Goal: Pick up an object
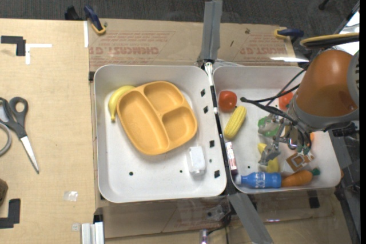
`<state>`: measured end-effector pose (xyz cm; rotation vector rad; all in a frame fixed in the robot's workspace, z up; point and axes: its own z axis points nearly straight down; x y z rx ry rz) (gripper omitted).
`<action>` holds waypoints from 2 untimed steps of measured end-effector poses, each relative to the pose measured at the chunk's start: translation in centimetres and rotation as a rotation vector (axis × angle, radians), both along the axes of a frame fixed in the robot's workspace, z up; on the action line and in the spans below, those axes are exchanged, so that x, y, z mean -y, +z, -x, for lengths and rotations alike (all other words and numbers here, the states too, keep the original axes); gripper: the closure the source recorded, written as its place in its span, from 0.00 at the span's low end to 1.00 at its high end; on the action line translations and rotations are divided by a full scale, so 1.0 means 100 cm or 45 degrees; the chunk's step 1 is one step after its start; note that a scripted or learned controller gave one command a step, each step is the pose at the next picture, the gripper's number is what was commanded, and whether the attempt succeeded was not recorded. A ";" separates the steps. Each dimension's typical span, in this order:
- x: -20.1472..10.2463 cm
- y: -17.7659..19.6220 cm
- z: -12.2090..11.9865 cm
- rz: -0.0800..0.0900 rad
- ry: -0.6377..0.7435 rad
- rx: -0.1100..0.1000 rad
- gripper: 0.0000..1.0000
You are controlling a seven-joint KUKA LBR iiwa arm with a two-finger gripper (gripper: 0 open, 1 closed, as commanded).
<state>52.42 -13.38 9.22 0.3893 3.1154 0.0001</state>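
- I see the arm [329, 86] reaching in from the right edge of the frame, its orange band sitting over the upper right part of the right bin [251, 74].
- The gripper [273, 148] hangs low in the middle of the right bin, in a tangle of metal and cables; I cannot tell how it stands, or whether anything sits in it.
- Just beside it, toward the lower part of the bin, I make out a small yellow object [269, 164], partly hidden by the gripper hardware.
- Along the bin's lower wall lies a blue bottle [260, 181] on its side, and to its right a carrot [297, 179] touching or nearly touching it.
- A corn cob [235, 122] lies tilted at the bin's left side, with a red tomato [227, 100] just above it in the frame.
- A small brown-and-white card-like piece [297, 162] rests right of the gripper, above the carrot.
- In the left bin [108, 180] a yellow-orange divided plate [157, 117] fills the upper middle, with a banana [117, 100] curved against its upper left rim.
- A small white object [196, 160] lies at the lower right of the left bin, apart from the plate.
- Scissors [20, 128] rest on the wooden bench at the left edge of the frame.
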 end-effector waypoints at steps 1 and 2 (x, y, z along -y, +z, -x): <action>0.000 0.010 -0.002 0.001 0.002 0.006 1.00; -0.028 0.151 -0.008 0.001 0.264 0.003 1.00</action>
